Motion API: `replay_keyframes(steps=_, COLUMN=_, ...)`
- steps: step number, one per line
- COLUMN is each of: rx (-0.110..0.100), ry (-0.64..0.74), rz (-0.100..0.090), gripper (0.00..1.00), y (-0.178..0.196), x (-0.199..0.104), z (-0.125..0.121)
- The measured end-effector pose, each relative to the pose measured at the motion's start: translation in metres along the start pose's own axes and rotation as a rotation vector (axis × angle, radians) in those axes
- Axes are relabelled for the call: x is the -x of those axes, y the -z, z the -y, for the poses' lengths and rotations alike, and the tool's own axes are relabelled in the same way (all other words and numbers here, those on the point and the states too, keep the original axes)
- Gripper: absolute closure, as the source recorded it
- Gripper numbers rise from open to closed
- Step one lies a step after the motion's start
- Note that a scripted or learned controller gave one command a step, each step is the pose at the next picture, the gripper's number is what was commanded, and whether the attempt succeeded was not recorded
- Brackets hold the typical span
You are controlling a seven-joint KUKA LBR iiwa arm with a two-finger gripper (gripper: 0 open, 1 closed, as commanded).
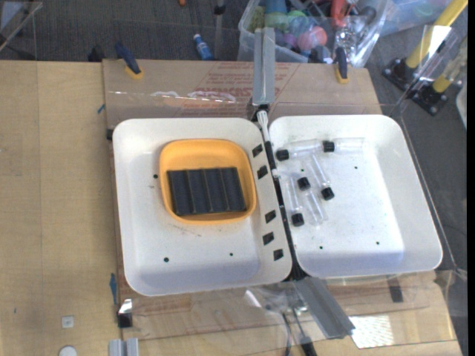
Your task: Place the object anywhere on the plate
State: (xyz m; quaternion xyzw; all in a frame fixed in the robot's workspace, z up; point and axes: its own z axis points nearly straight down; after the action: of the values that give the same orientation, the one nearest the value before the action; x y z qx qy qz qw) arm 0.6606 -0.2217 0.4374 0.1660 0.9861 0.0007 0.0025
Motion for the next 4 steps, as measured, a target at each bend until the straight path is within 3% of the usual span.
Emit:
replay_keyframes(steps=1, rx=-0.001, ry=0.184, rz=0.000, gripper=1.00, y=0.0000, x=-0.0007, z=-0.0011)
replay_keyframes(steps=3, rx=0.001, ry=0.150, rz=0.003, gripper=1.00, y=-0.0001, x=0.0017, z=0.0018)
replay_keyframes(steps=4, rx=0.000, ry=0.361, rz=0.002, gripper=1.00, y=0.0000, x=0.0015, z=-0.0009)
